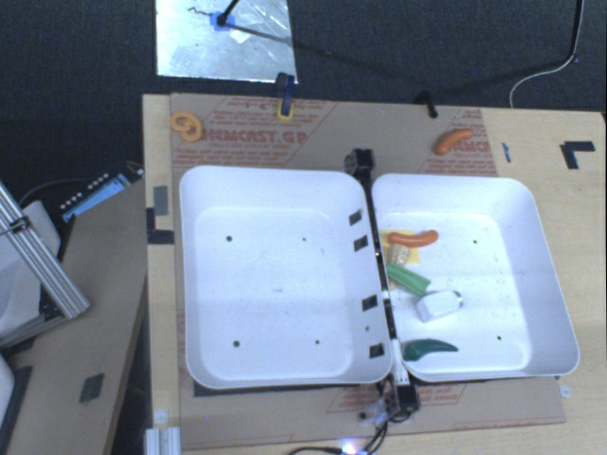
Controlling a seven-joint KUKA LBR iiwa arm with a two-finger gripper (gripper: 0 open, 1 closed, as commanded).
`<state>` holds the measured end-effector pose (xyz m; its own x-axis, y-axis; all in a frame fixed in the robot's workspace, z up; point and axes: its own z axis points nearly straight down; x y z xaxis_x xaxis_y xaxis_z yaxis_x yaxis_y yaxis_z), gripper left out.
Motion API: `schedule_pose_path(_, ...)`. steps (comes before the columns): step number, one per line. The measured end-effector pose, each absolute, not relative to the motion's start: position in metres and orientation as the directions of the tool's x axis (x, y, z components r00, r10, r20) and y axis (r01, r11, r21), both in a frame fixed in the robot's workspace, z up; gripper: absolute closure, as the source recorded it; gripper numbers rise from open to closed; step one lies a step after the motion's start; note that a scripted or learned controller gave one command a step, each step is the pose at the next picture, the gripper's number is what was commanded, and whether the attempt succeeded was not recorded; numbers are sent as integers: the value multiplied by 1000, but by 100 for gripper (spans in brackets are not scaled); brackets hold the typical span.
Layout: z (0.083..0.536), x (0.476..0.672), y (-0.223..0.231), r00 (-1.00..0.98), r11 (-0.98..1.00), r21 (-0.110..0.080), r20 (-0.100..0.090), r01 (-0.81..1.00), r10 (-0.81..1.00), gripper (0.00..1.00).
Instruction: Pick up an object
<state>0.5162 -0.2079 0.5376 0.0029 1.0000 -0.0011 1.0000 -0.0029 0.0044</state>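
Four small things are gathered in the right bin (503, 254), all crowded against the wall it shares with the left bin (275, 282). Nearest the far end, an orange-red sausage-shaped piece (414, 238) is laid crosswise over a flat yellow scrap (395, 245). Just below it, a light green block (410, 278) is set at a slant. A white boxy item (438, 303) is placed just beside the green block, possibly touching it, though the glare on the white floor makes that hard to judge. Closest to the near rim, a dark green, pepper-like curved piece (432, 348) is found, apart from the rest and with its tip pointed away from the shared wall.

The two bins are joined along a dark seam on which several black clips (359, 244) are fixed. Both are borne by a cardboard-covered surface (256, 136). On that surface, beyond the far rims, an orange ring (187, 126) is seen by the left corner and a second orange sausage shape (453, 141) above the right bin. A yellow and blue clamp (284, 98) is fastened at the far edge, next to a silvery sheet (226, 27) laid on the dark floor. A white cable (550, 64) is trailed across the floor at the top right.
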Motion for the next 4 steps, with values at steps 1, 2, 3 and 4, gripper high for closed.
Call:
schedule_pose_path(1, 278, 484, -184, -1, 1, -13, 5, 1000, 1000, 100)
schedule_pose_path(2, 452, 494, -181, -6, 6, 21, -7, 1000, 1000, 100)
schedule_pose_path(3, 509, 543, -173, -6, 7, 13, -4, 1000, 1000, 100)
schedule_pose_path(4, 497, 624, -207, -3, 3, 1, -1, 1000, 1000, 100)
